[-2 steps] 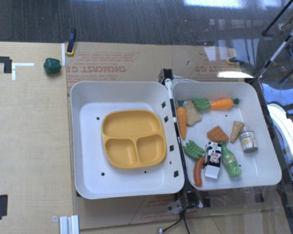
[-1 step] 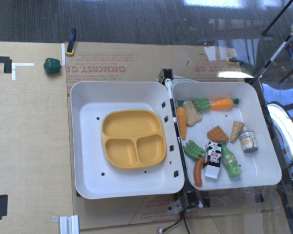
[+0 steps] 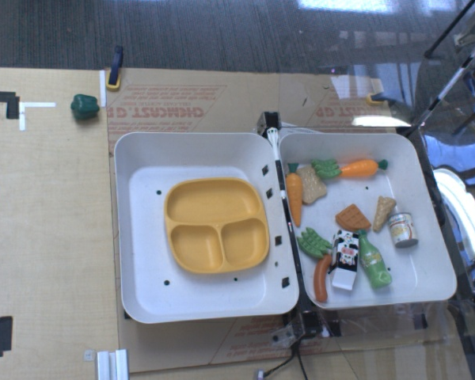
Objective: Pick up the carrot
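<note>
Orange plastic carrot (image 3: 359, 167), upper right of frame: we should pinch across its slim middle; the gripper's state we cannot tell.

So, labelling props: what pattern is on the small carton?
Black-and-white cow print on the milk carton, camera view.

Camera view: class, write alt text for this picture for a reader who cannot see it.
Two shallow white bins sit side by side: the right bin holds toy food, including two carrots, a green bottle and a small can. The left bin holds a yellow divided plate.
</note>
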Available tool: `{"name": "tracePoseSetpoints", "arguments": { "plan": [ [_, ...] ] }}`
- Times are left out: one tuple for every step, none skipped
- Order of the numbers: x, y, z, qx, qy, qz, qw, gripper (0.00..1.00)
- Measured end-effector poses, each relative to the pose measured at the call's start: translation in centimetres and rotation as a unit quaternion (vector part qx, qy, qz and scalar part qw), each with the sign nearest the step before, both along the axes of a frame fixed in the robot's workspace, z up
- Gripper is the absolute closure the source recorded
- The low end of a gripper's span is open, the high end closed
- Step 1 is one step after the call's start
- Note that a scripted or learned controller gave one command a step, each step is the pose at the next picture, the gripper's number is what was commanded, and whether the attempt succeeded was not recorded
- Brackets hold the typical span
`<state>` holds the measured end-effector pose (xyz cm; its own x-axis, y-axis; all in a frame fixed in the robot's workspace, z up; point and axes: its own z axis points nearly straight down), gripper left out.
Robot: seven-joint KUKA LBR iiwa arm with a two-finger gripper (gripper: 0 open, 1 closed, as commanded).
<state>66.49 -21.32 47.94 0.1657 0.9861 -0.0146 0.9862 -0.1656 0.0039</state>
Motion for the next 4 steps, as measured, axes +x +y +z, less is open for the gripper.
{"name": "tracePoseSetpoints", "arguments": {
  "plan": [
    [0.18, 0.04, 0.7, -0.0018, -0.001, 0.002, 1.0, 1.0],
    [0.18, 0.03, 0.69, -0.0016, -0.001, 0.002, 1.0, 0.0],
    [0.37, 0.08, 1.39, -0.0032, -0.001, 0.004, 1.0, 1.0],
    [0.37, 0.08, 1.36, -0.0028, -0.001, 0.004, 1.0, 0.0]
  ]
}}
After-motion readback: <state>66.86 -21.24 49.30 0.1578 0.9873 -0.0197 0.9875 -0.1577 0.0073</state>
